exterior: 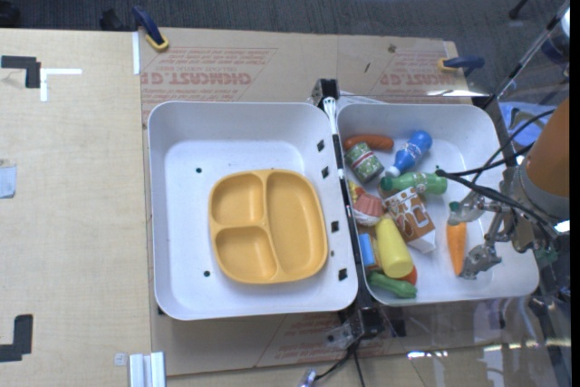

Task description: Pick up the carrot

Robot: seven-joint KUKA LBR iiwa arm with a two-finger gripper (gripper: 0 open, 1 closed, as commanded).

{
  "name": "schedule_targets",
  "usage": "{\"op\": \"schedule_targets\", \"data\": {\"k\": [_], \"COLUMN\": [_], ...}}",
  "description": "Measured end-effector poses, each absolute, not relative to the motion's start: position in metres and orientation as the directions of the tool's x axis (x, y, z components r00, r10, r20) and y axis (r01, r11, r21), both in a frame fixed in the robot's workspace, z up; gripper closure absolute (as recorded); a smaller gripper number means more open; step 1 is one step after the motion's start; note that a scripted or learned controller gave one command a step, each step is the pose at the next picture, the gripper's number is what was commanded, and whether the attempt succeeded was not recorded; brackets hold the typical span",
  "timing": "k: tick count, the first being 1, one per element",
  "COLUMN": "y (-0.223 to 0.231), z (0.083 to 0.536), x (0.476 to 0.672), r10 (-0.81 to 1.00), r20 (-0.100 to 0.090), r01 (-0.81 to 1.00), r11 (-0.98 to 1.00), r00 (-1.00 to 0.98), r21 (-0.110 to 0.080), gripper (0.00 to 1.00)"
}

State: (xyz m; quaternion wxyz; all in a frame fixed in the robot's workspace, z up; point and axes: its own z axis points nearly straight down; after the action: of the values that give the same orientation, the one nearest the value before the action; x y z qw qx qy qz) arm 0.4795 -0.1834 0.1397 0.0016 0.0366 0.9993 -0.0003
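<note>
The pincer (pixel 473 238) is hanging open around one carrot (pixel 457 247), fingers straddling it without gripping. Beyond its left, cardboard (pixel 210 72) on the table (pixel 68 195) is reading "CHICAGO", reversed, and one yellow plate (pixel 268 225) is sitting alone.

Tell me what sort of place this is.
Probably a robotics lab: a bench with two white bins, toy food such as a carrot, a gripper on a robot arm, and carpet with an office-chair base.

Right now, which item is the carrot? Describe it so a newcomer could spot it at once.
Look in the right bin, at its near right part beside the gripper. The carrot lies apart from the toy pile, a small orange cone pointing toward the near wall, the only plain orange piece there.
</note>
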Motion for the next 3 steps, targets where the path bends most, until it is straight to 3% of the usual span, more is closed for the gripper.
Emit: {"op": "schedule_targets", "data": {"k": [1,2,3], "y": [-0.188,-0.188,-0.181], "z": [0.092,0.102,0.092], "x": [0.502,0.505,0.48], "r10": [0.135,0.131,-0.201], "r20": [-0.003,-0.009,-0.004], "r01": [0.135,0.131,-0.201], "r11": [0.991,0.991,0.98], "r00": [-0.991,-0.991,-0.98], "r21": [0.001,0.0,0.0], "gripper": [0.0,1.0,1.0]}}
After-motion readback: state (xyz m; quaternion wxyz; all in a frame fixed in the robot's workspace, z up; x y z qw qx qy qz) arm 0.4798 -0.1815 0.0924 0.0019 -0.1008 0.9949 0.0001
